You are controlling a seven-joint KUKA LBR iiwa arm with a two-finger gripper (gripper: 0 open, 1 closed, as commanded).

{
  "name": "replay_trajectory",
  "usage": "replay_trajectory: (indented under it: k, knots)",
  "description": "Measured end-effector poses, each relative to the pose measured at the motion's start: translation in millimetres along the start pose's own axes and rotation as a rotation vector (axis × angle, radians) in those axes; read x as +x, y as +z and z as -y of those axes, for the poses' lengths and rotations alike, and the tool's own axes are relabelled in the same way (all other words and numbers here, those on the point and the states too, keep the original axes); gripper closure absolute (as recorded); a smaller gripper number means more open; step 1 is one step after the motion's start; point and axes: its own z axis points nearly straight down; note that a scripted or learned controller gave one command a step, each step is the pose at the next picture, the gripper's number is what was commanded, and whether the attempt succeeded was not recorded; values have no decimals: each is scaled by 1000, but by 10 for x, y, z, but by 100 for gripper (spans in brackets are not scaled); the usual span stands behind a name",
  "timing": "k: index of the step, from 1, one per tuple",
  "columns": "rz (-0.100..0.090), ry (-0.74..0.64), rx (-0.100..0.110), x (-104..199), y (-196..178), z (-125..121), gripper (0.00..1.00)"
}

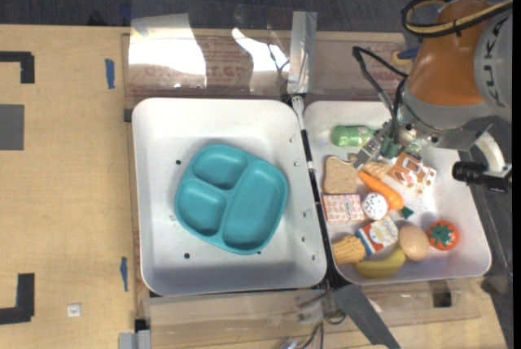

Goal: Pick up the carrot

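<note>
The gripper hangs low over the back of the right bin, and the slant of the view hides how far apart it stands or whether it has anything; that cannot be told. The carrot lies just in front of it and slightly below in the view, an orange stick slanting across the clutter, one end near the gripper and the other by a small red-and-white ball. It looks like a toy of hard plastic: probably light, stiff and a little slick, so a grip across its thicker middle seems safest, with care for the close neighbours. Beside it there is one slice of bread toward the left bin, one green piece farther back, one patterned box on the far side, one pink wafer, one egg, one tomato, one banana and one small can in front. The left bin holds one teal divided plate.
</note>
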Motion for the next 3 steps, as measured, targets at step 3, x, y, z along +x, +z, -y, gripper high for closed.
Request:
replay_trajectory:
  k: [3]
  knots:
    - [-1,-175,0,-25,2,13,100]
